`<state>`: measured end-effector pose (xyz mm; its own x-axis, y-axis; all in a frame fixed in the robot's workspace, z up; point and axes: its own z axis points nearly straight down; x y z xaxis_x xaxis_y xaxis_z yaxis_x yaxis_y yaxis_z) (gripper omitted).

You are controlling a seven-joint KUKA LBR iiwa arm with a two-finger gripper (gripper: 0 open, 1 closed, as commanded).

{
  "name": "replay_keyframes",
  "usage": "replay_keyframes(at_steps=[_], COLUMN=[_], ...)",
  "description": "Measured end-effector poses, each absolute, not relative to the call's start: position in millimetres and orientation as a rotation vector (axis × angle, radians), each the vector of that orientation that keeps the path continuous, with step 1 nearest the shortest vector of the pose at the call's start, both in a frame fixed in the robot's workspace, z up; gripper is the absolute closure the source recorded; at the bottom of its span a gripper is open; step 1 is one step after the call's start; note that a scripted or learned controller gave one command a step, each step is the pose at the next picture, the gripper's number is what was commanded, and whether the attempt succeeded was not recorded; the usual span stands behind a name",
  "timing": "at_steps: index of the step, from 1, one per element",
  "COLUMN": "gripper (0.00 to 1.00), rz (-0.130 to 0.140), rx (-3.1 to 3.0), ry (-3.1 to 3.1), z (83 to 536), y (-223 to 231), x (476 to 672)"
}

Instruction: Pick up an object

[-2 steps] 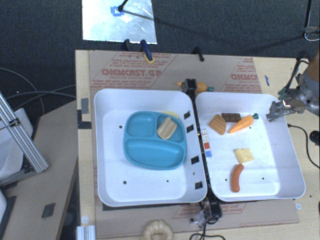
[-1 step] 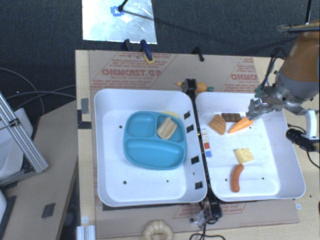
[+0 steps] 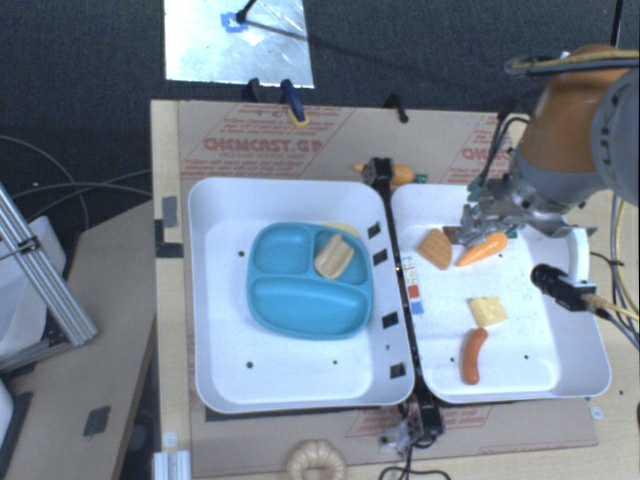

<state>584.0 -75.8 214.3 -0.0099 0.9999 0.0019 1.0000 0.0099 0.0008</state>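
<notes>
Your gripper (image 3: 480,230) sits low in the right bin (image 3: 580,368), right over the carrot (image 3: 481,249). I can't tell from this angle how it's set, or whether the carrot is actually caught. The carrot lies tilted, just beside the cracker (image 3: 435,248), with the cheese (image 3: 488,311) and sausage (image 3: 473,354) nearer the front. Centre on the carrot's middle, across its width, and keep clear of the cracker. Lift slowly; a tapered carrot will likely slip if pinched near its tip.
</notes>
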Motion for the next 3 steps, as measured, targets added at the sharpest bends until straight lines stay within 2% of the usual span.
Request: replay_keyframes(at_steps=[1,3], gripper=[1.00,1.00], rz=[-0.004,-0.001], rx=[-2.214,-2.216], ry=[-2.231,-2.228], z=[219.6,217.1], y=[-56.1,-50.5], x=[595.4,583.4])
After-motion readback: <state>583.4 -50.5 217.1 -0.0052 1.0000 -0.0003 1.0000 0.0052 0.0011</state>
